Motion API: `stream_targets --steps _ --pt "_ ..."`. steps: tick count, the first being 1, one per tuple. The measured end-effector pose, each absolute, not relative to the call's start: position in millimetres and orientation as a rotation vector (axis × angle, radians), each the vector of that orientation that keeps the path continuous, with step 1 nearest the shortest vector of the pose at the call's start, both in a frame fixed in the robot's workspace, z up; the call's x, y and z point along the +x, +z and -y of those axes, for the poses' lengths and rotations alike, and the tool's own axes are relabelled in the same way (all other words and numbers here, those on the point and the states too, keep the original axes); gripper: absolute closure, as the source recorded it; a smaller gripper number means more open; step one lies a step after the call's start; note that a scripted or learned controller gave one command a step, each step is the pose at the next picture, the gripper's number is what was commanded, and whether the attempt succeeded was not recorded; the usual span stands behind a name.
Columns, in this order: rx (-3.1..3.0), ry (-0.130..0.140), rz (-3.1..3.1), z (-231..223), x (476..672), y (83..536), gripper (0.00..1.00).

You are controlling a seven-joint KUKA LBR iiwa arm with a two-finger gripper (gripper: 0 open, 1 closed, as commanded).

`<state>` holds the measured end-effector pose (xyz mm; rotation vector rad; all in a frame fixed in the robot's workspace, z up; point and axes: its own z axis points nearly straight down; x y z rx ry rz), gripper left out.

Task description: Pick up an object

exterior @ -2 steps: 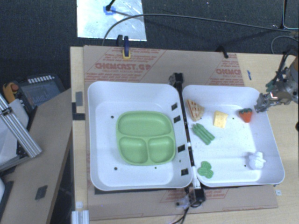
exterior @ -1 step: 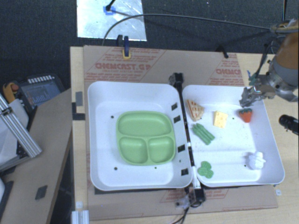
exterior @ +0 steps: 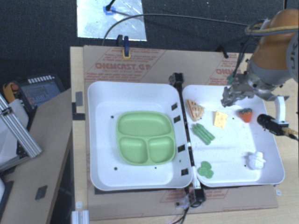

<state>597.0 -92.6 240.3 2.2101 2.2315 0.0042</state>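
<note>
Divided tray in left bin; cheese, strawberry in right bin.

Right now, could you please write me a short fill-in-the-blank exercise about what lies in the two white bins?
1. The green three-compartment plastic tray lies in the ____ white bin.
2. The yellow cheese-like block lies in the right white bin, between the toast-like wedge and the ____ strawberry-like toy.
3. The grey two-finger gripper hangs over the ____ bin.
4. The small white crumpled object lies near that bin's ____ corner.

Missing words: left; red; right; front right
</note>
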Motion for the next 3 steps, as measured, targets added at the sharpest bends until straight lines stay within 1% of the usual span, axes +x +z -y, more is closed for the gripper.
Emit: stream_targets --steps 1,2,3 --pt "2.211 0.004 -2.23 48 604.3 238 1.0" --pt "2.211 0.004 -2.23 -5 622.1 225 1.0" --pt "2.21 0.008 -2.232 -60 638.6 236 1.0"
